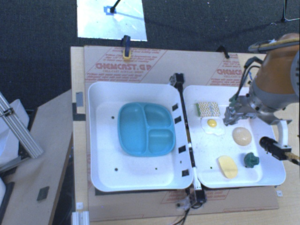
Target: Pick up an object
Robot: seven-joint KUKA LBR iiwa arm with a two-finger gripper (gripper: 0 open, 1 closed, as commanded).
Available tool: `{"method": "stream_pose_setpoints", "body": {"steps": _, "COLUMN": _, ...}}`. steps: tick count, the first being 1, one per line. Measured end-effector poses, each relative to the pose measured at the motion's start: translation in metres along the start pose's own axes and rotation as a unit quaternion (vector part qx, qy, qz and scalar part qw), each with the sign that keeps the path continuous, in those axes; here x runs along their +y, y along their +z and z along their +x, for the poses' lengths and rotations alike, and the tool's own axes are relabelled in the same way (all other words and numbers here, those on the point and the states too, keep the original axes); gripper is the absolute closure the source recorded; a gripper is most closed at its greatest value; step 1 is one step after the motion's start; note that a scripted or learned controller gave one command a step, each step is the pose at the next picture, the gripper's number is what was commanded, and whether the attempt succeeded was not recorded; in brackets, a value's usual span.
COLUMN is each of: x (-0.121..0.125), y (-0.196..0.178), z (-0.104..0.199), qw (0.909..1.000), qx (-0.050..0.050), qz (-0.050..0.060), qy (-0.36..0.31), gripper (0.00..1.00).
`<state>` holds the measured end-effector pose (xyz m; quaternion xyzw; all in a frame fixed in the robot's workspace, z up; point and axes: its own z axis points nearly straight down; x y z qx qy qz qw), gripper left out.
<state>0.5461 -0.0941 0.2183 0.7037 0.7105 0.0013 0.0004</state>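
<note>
The gripper (230, 116) hung over the right bin (276, 175), near its upper middle. Whether it was released or clenched could not be told from this angle; nothing showed in its grasp. Just to its left lay the fried egg (213, 125), with the patterned square (207, 109) above the egg near the bin's far wall. The pale round object (242, 136) sat just below and right of the gripper, apart from it. The yellow piece (228, 166) and the green object (251, 160) lay nearer the front wall, well apart from the gripper. The left bin (101, 172) held the blue divided plate (145, 129) at its centre, with bare floor all round.
</note>
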Motion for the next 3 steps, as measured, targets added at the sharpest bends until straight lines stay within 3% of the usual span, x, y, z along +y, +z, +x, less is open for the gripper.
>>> {"method": "stream_pose_setpoints", "body": {"steps": 3, "x": 0.026, "y": 0.006, "z": 0.166, "qw": 1.0000, "qx": 0.001, "qz": 0.001, "qy": 0.000, "gripper": 1.00}}
